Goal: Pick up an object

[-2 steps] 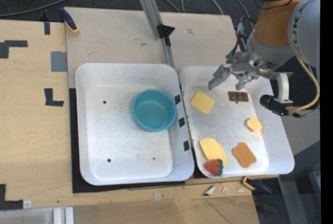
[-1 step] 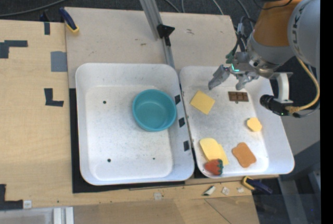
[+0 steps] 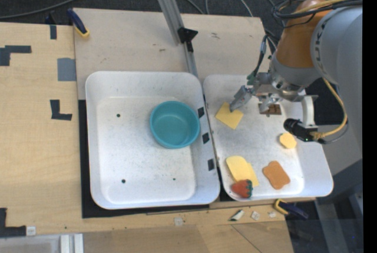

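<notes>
End effector [image 3: 254,99] is seen low over the right bin [image 3: 318,184], near its upper left; one finger [image 3: 238,99] is touching the upper edge of a yellow wedge [image 3: 229,116]. Open or closed state cannot be told. Further out in that bin are located a yellow chunk [image 3: 287,140], an orange slice [image 3: 275,175], a yellow slab [image 3: 240,169] and a strawberry [image 3: 241,189]. A teal bowl [image 3: 174,123] is seated in the left bin [image 3: 112,146].

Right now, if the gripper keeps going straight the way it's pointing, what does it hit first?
Probably the yellow square piece in the right bin; the gripper points down-left at it, though height above it is unclear.
</notes>
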{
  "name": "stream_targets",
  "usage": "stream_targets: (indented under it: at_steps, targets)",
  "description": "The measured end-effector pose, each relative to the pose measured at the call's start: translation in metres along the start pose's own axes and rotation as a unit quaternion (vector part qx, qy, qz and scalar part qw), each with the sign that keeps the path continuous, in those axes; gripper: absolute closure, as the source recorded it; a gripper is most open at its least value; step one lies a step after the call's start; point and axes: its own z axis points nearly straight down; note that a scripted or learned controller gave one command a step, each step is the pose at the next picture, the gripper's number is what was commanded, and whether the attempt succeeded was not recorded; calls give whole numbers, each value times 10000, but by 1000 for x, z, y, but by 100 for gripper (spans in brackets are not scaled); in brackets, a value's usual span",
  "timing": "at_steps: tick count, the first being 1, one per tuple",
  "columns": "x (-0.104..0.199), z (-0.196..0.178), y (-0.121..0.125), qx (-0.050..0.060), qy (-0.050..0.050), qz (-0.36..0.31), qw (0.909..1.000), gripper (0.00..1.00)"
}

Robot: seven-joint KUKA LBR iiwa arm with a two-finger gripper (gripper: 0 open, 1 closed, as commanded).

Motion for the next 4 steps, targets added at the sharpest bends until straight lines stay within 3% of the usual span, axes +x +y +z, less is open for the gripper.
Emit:
stream_targets:
  at_steps: [1, 2, 3, 4]
  targets:
    - [0, 53, -10, 4, 4, 1, 10000, 0]
    - [0, 74, -10, -34, -5, -2, 10000, 0]
    - [1, 64, -9, -36, -1, -8, 10000, 100]
    - [3, 22, -7, -44, 4, -2, 10000, 100]
